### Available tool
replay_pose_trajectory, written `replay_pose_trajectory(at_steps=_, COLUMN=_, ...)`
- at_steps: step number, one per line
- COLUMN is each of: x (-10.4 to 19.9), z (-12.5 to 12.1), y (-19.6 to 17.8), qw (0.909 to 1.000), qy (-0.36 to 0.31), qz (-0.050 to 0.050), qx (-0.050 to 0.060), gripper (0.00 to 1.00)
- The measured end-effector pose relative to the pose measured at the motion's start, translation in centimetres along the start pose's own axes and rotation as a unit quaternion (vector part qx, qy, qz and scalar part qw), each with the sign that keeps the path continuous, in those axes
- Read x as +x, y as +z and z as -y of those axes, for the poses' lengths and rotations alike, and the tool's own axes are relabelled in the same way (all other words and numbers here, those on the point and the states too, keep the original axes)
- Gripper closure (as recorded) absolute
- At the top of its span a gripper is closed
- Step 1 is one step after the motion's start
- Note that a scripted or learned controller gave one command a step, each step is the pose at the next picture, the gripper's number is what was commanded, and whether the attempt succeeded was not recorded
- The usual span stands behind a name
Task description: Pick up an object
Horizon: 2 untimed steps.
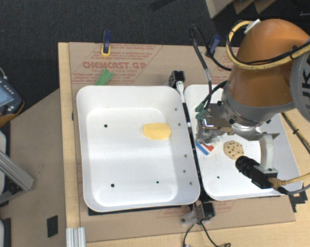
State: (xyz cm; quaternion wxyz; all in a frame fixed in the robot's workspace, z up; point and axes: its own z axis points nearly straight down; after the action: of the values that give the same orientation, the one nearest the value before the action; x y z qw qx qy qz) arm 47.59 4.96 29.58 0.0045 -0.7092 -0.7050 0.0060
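Observation:
A yellow oval object (157, 131) lies near the middle of the left bin (93, 138). In the right bin (237, 187) lie a round tan cookie (233, 148) and a small red, white and blue item (205, 148) close to the bin's left wall. My gripper (210, 133) hangs low over the right bin's left side, right above the red, white and blue item. The orange wrist and grey arm cover much of that bin.
A black divider strip (188, 133) runs between the two bins. A black cable connector (252, 171) hangs over the right bin's front. The cardboard sheet (119, 60) under the bins carries a green scrap (104, 77) and a clip (106, 46) at the back.

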Motion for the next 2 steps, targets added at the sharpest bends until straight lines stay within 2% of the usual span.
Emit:
replay_pose_trajectory(at_steps=1, x=3.5, z=-0.3, y=-10.3, qw=0.9999, qy=-0.005, qz=-0.003, qx=-0.014, gripper=1.00)
replay_pose_trajectory(at_steps=2, x=6.5, z=-1.6, y=-4.6, qw=1.0000, qy=-0.004, qz=-0.001, qx=-0.004, gripper=1.00)
